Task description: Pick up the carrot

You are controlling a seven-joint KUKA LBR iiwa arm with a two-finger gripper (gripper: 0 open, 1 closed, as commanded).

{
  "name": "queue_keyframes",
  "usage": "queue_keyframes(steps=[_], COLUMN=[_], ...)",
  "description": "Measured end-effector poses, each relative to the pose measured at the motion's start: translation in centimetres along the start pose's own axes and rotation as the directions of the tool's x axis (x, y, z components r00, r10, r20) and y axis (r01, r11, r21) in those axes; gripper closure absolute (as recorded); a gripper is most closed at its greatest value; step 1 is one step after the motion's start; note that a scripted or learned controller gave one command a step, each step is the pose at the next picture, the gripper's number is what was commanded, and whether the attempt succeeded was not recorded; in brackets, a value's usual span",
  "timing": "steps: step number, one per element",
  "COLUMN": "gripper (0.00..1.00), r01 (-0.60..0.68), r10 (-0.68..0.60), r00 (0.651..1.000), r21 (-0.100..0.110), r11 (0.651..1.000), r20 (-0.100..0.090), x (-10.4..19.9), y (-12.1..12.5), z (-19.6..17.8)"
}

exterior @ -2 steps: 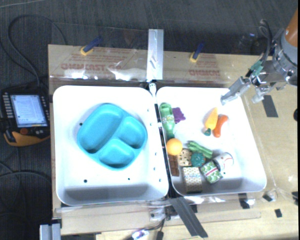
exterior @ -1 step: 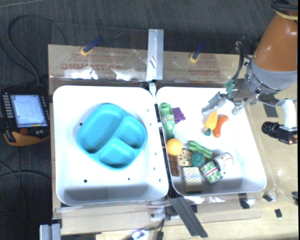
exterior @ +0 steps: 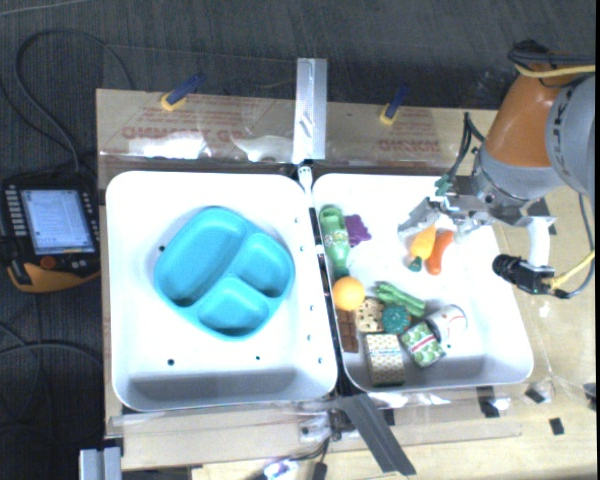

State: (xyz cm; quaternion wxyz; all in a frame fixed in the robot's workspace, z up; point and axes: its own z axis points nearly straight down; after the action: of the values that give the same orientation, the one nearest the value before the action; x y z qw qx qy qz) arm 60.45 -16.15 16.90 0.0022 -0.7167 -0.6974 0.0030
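Note:
The carrot [exterior: 439, 252] is a short orange piece lying in the right bin [exterior: 490, 318], near its upper middle. A smaller yellow-orange piece [exterior: 418, 251] lies against its left side. My gripper [exterior: 444, 220] hovers at the carrot's upper end, on the grey wrist below the orange band [exterior: 520, 128]. Its pale fingers [exterior: 417, 215] stand spread to either side, wider than the carrot, so it looks open. The carrot rests on the bin floor, not clamped.
The left bin [exterior: 140, 368] holds a blue divided plate [exterior: 225, 268]. In the right bin's left and lower part lie a green bottle [exterior: 332, 236], a purple toy [exterior: 357, 230], an orange ball [exterior: 347, 293], a green pod [exterior: 400, 298], a small can [exterior: 421, 342] and a box [exterior: 383, 358].

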Motion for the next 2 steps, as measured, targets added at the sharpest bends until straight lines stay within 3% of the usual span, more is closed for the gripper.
queue_keyframes(steps=[1,2], gripper=[0.0,1.0], r01=[0.003,0.005], r10=[-0.003,-0.005], r00=[1.0,1.0], r21=[-0.001,0.001], r11=[1.0,1.0], r20=[0.001,0.001], x=[0.24,0.33], y=[2.61,2.6], z=[7.77,6.95])
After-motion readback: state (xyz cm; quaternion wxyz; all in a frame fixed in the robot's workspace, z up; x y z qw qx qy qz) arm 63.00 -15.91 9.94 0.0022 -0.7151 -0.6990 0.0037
